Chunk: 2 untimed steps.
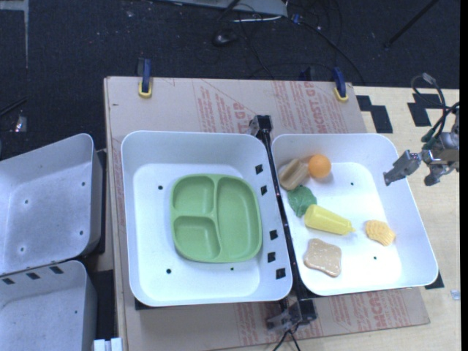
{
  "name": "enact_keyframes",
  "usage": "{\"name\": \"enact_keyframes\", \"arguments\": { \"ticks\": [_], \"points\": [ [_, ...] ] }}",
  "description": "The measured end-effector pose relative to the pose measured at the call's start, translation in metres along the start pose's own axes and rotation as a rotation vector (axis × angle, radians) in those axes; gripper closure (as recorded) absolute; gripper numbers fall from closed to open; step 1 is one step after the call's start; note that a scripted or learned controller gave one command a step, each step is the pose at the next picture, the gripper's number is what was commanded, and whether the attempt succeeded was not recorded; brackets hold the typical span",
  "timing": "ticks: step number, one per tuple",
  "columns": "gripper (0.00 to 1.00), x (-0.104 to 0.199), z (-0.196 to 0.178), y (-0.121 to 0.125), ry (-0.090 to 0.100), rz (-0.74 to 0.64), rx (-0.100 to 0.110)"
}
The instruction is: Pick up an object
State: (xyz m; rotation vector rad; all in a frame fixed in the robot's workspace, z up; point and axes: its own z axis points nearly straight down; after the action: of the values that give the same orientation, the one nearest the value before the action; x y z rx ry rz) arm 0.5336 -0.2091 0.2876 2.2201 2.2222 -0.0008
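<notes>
Poking in at the right bin's (409, 218) edge, the gripper (406, 166) is half cropped, its state unclear.

A single fixed camera looks down at a slant from above the bench, far enough back to take in both white bins. The left bin (139, 218), with its green divided tray (216, 218), sits near frame centre; the right bin (409, 218) lies just beside it toward the frame's right. Beyond the left bin, dark floor fills the frame's top.
</notes>
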Motion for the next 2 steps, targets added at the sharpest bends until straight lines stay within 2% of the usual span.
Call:
{"name": "enact_keyframes", "arguments": {
  "ticks": [1,2],
  "points": [
    [0.0,-0.008,0.049,-0.004,0.001,0.003,0.005],
    [0.0,-0.004,0.105,0.005,0.002,0.001,0.005]
  ]
}}
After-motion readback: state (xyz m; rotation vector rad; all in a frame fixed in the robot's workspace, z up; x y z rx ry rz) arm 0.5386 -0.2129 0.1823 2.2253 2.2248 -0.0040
